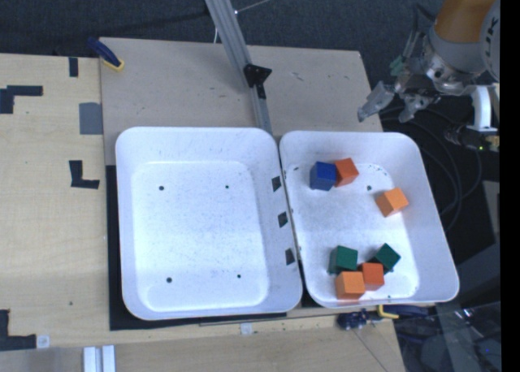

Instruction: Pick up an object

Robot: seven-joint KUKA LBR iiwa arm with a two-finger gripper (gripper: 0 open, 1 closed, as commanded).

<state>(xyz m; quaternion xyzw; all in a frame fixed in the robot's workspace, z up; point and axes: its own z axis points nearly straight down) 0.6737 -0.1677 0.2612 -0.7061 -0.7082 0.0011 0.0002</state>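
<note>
The gripper (388,102) is hanging at the upper right, above the table (187,86) just beyond the far rim of the right bin (422,200); it is small and blurred, so I cannot tell its state, though nothing is visibly sitting in it. The arm (463,21) is being cut off by the top edge. In the right bin a blue cube (322,175) is touching an orange cube (347,170), another orange cube (392,201) is lying apart, and near the front two green cubes (344,259) and two orange ones (352,283) are crowding together (partly overlapping, edges hard to separate). The left bin (130,200) is sitting alongside.
</note>
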